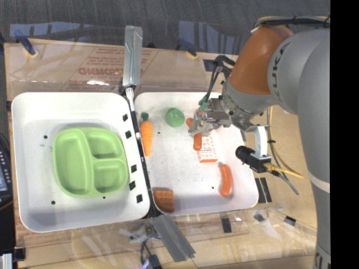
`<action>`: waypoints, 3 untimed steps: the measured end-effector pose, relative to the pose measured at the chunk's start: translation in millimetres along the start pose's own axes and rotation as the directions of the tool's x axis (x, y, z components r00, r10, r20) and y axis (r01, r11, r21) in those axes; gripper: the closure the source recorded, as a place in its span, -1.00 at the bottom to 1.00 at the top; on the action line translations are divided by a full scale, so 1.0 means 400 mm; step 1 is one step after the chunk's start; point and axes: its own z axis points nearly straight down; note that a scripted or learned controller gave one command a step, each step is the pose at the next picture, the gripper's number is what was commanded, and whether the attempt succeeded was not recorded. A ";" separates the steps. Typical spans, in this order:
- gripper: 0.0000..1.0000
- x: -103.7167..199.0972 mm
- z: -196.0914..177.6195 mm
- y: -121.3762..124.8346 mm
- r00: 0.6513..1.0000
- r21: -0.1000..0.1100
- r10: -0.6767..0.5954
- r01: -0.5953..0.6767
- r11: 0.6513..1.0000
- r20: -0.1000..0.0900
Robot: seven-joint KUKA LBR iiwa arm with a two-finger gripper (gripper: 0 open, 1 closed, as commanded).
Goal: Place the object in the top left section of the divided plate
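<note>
The end effector (pixel 197 125) hangs low over the far middle of the right bin (pixel 168 198), and whether it is spread or pinched together I cannot tell. Right beneath it lie a small orange piece (pixel 197 143) and a white and orange packet (pixel 208 149), the two touching each other. Just left of it sits a green ball (pixel 175 117). A sausage (pixel 225 180) lies nearer, toward the bin's right side. A carrot (pixel 146 136) rests along the bin's left wall, and a waffle-like brown piece (pixel 164 199) sits in the near left corner. The left bin (pixel 28 206) on the desk holds the green divided plate (pixel 66 167), well apart from all these things.
</note>
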 end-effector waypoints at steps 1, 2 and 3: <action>1.00 0.139 -0.018 0.148 0.998 -0.010 0.058 -0.058 0.998 0.001; -1.00 0.138 -0.018 0.148 0.998 -0.011 0.059 -0.059 0.998 0.002; 1.00 0.140 -0.031 0.148 0.999 -0.001 0.052 -0.052 0.999 0.004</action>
